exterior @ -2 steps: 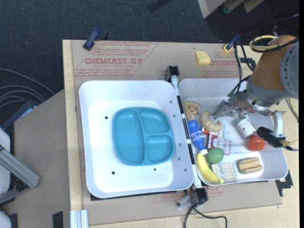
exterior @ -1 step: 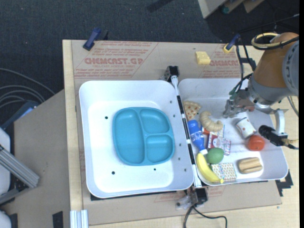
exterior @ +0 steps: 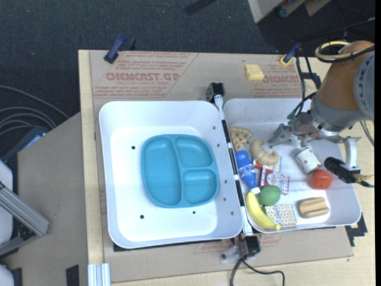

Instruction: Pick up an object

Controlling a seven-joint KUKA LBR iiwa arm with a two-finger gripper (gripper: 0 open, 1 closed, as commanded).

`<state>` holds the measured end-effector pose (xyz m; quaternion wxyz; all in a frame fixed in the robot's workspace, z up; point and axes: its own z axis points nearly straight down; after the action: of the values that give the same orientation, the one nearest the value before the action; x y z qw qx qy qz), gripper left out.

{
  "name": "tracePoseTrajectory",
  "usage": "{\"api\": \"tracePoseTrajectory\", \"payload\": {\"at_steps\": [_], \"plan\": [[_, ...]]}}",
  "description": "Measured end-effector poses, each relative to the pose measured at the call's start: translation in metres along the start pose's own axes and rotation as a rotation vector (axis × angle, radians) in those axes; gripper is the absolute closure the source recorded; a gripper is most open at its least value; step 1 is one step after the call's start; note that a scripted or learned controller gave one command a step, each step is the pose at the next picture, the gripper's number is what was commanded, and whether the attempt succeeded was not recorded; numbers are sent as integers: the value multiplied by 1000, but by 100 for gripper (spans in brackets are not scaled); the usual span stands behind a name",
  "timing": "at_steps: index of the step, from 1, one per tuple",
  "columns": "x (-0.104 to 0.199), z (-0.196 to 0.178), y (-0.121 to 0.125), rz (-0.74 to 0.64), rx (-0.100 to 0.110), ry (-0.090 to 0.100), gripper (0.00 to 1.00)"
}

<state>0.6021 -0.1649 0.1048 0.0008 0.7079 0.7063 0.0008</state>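
Two white bins on a cardboard-topped bench [exterior: 161, 70]: left bin [exterior: 119, 171] holds one blue divided plate [exterior: 178, 170]; right bin [exterior: 345, 210] holds approx. ten play-food items, incl. one banana [exterior: 258, 212], one tomato [exterior: 320, 179], one bread roll [exterior: 313, 207]. Gripper [exterior: 294, 133] hangs over the bin's rear, grip state can't be made out; dark carpet around

Both white bins, the left bin [exterior: 113, 159] and the right bin [exterior: 345, 210], are seen as smooth plastic with a slight gloss. The blue divided plate [exterior: 180, 170] looks like matt plastic. The counter [exterior: 172, 70] is covered with brown protective paper, matt, printed in red. The banana [exterior: 257, 212], at 6 o'clock in the right bin, appears as glossy plastic, and the tomato [exterior: 321, 179] too. The arm [exterior: 345, 88] shows a smooth orange band.
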Motion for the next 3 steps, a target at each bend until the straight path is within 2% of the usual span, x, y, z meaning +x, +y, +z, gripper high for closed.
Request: {"api": "tracePoseTrajectory", "payload": {"at_steps": [1,2,3], "plan": [[63,20,64,-4,2,1,0],[62,9,65,-5,0,-2,100],[62,10,65,-5,0,-2,0]]}}
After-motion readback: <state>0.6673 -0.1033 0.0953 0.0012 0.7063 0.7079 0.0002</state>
